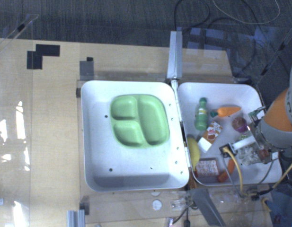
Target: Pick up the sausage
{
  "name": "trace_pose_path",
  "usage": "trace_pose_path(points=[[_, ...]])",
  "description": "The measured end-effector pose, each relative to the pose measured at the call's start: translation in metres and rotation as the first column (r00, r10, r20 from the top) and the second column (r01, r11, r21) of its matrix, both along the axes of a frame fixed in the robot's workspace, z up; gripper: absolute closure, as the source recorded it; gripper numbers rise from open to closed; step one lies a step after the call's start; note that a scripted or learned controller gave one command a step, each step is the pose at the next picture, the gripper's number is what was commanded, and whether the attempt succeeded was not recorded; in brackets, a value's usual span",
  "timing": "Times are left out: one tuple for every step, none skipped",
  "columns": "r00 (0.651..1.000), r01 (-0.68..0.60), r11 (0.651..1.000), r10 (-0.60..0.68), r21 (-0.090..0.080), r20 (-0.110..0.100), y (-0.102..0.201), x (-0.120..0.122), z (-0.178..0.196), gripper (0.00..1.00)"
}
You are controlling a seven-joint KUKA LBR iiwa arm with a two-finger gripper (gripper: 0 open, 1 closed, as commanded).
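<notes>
**Inspector:** Gripper (250, 154) sits low in the right bin (221, 86), towards its near right corner. How far it is open, I cannot tell, and nothing is seen in its hold.

**Clerk:** And the sausage?

**Inspector:** Probably the reddish-orange piece (230, 165) just beside the gripper, near the brown packet (207, 167). Judged light, soft, smooth-skinned and apt to roll. Take it across the middle.

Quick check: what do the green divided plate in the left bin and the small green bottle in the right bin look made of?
The plate: likely moulded plastic, matte pale green, with soft rounded compartment walls and no sharp glints. The bottle: probably plastic too, green body with a paler top; too small to judge its finish.
</notes>
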State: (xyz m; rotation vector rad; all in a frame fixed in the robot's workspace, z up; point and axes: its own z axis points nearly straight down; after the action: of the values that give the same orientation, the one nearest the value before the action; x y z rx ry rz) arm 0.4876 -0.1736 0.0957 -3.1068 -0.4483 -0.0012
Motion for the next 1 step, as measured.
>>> trace_pose_path(points=[[0.997,0.077,0.997,-0.077,-0.003,0.005,0.0248,0.0334,0.1005,1.00]])
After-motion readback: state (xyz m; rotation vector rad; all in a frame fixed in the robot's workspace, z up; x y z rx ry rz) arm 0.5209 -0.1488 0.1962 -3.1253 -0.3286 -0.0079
